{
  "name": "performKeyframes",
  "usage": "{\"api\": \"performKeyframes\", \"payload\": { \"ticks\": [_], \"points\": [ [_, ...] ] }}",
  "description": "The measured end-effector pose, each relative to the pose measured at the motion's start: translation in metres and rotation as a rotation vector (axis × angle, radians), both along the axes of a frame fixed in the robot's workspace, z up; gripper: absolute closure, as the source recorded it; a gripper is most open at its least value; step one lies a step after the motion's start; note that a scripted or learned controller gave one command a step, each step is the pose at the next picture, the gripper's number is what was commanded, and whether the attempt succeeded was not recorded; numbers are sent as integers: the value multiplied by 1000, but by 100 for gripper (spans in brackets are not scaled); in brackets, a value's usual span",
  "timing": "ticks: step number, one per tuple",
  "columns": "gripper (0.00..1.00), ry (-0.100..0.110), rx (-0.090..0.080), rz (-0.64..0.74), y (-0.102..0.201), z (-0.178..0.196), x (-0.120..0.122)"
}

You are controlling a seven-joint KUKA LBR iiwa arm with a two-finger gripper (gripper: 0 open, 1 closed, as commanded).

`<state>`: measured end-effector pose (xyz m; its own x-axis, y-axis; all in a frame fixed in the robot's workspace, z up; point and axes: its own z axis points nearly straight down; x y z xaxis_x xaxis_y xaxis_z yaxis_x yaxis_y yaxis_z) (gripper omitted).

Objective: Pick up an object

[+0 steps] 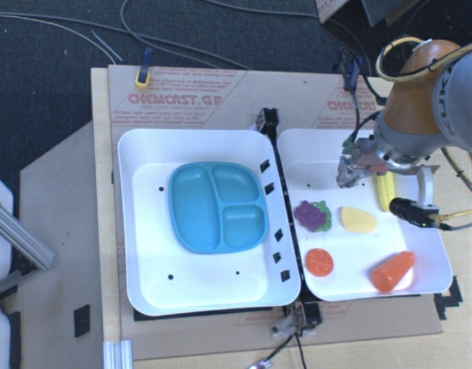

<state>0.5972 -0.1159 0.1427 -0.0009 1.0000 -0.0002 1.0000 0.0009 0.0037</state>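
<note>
four toys lay in right bin (313, 152): purple grapes (312, 215), yellow piece (359, 220), orange slice (320, 262), carrot (391, 270). claw (351, 174) hovered over bin's upper part, state unclear, nothing seen pinched. grapes nearest, just below-left of claw. blue tray (218, 206) sat in left bin.

bright even light, soft shadows, slightly grainy

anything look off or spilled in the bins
Nothing stands out. The blue divided plate lies flat in the left bin; the grapes, lemon, tomato and carrot lie apart in the right bin.
</note>
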Motion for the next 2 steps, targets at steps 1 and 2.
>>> {"api": "performKeyframes", "payload": {
  "ticks": [1, 2],
  "points": [
    [100, -1, 0, 0, 4, 44, 1],
    [100, -3, -1, 0, 4, 95, 2]
  ]
}}
